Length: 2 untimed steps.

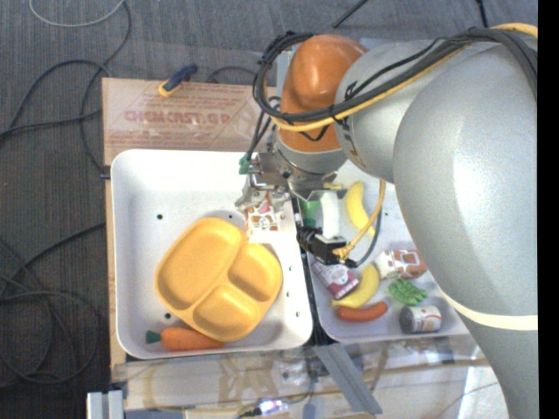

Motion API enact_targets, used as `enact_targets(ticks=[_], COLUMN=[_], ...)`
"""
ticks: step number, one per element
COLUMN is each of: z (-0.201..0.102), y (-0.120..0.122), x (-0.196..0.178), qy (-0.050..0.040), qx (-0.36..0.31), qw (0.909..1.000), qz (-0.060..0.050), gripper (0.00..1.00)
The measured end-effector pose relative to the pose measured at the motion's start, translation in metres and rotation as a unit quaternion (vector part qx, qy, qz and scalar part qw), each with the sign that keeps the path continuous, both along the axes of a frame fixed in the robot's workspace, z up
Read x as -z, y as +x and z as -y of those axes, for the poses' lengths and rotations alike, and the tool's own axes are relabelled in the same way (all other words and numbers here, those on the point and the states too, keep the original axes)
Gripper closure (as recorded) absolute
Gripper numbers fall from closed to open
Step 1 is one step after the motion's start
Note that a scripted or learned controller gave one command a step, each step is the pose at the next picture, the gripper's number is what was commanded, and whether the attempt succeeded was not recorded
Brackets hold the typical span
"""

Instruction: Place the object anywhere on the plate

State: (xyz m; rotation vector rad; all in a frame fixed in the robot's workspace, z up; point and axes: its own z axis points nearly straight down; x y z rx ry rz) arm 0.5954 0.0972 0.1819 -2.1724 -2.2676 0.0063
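A yellow plate [218,278] with three compartments lies tilted in the left white bin [140,190]. My gripper [262,206] hangs over that bin, just past the plate's upper right edge. It is shut on a small white and red box [262,223], which sits between the fingers and just above the plate's rim. The orange band and grey wrist hide the upper part of the gripper.
An orange carrot [183,340] lies at the left bin's front edge, below the plate. The right bin [384,332] holds two bananas [356,203] [364,288], a red packet [337,277], a red pepper [361,312], a green item [406,291], a can [422,319] and a small carton [402,260].
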Motion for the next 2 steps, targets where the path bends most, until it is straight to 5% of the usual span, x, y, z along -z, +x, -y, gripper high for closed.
enact_targets(ticks=[1,2], z=[-0.0347,-0.0348], y=[-0.0292,-0.0292], x=[-0.0216,-0.0216], qy=[0.0001,0.0005], qx=[-0.048,-0.048], qw=[0.9989,0.9989], qz=[0.0,0.0], gripper=[1.0,0.0])
